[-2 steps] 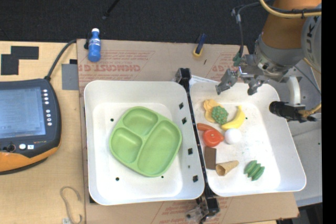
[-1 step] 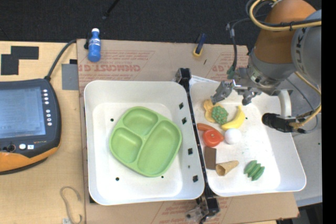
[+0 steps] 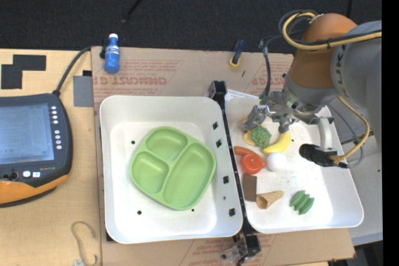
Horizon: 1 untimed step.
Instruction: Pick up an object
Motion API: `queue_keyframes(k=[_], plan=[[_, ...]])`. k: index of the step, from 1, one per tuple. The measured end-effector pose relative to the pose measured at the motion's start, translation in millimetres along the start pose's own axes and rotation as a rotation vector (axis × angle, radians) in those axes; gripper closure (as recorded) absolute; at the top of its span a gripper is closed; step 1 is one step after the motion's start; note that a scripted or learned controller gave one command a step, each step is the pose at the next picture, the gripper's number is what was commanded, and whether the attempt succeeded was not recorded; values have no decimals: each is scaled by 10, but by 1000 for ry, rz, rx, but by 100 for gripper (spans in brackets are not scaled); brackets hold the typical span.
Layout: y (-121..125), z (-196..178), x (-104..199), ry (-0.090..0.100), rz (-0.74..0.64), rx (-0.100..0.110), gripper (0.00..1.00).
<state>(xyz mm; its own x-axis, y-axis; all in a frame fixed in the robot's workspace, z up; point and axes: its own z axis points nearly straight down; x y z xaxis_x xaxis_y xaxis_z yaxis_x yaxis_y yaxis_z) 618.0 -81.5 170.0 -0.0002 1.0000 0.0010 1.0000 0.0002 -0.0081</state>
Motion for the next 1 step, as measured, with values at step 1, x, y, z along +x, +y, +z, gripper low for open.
queue_keyframes(k=[1], plan=[[15, 582, -74, 0, 0, 1, 0]])
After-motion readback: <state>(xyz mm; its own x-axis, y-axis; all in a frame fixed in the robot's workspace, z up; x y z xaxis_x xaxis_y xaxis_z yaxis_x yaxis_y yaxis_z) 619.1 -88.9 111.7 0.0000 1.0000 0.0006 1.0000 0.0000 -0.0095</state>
